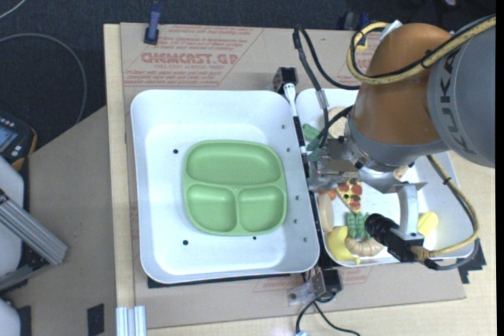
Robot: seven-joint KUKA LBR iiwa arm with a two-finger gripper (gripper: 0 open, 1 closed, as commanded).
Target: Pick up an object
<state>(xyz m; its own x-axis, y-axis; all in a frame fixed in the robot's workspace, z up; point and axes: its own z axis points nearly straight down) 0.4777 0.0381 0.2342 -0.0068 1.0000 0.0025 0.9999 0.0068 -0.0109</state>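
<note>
Clutter is the main hazard: small toys lie packed against the near wall of the right bin (461,193), and a descent into that heap could pinch two at once or shove them aside. Nearest the front edge sit a yellow, rounded, banana-like piece (337,241) and a tan one (367,248), smooth plastic by the look, touching each other. Just beyond them lies a red-and-orange piece (346,190). Above that, the gripper (331,165) hangs low by the bin's left wall; whether the jaws are wide or narrow I cannot tell. Left of the right bin, a glossy green divided tray (235,186) rests in the left bin (153,169).
</note>
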